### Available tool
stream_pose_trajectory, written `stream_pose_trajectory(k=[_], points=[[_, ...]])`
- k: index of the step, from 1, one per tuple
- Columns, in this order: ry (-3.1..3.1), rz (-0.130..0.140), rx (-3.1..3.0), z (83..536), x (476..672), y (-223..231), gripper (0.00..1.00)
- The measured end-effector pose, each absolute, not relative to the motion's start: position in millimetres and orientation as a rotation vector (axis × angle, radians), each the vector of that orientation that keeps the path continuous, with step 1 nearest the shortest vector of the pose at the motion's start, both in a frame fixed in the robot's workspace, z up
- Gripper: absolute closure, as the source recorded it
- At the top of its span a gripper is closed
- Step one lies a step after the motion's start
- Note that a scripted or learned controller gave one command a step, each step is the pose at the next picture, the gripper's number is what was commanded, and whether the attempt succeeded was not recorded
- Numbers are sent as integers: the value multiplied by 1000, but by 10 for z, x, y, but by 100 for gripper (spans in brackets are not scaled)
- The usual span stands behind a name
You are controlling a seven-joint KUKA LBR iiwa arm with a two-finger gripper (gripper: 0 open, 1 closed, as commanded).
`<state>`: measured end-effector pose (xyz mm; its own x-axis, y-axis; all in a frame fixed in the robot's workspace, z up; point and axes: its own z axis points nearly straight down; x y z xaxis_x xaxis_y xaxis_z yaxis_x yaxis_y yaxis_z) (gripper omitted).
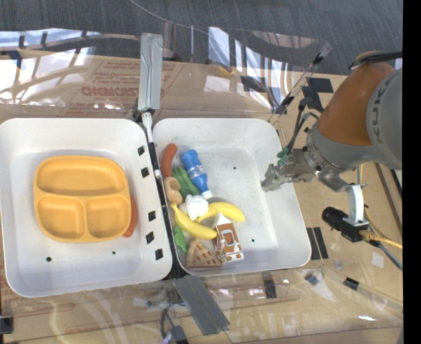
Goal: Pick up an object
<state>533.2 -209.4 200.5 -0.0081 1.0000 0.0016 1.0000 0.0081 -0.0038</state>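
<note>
Two white bins sit side by side on the surface: the left bin [10, 192] carries a yellow divided tray [81, 196] with a reddish sausage-shaped toy [130, 221] against its right edge, and the right bin [268, 235] holds a heap of play food pushed against its left wall. That heap includes a blue bottle [193, 169], two bananas [207, 219], a red sausage [168, 159], green pods [184, 181], a white round piece [196, 206], a small carton [228, 241] and a waffle-like piece [203, 253]. The jaws [271, 179] hang over bare floor near the right bin's right side, well apart from the heap; whether they are spread or pressed together I cannot tell, and nothing shows between them. Any pick remains to be made, I judge, since every candidate lies across the bin from the arm [354, 120]. The main risk is closing on nothing if the descent happens here. Once over the heap, the crowding could make a finger land on a neighbour and tip or scatter pieces, and items hugging the wall leave little room for a finger on that side.
</note>
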Motion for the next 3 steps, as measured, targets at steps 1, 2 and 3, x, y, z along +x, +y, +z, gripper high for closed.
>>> stream_pose_trajectory(k=[1,2,3], points=[[-1753,6,-2597,1383,5198,-1144,0],[-2000,0,-2420,1919,5687,-794,0],[-2440,2,-1979,1845,5968,-1078,0]])
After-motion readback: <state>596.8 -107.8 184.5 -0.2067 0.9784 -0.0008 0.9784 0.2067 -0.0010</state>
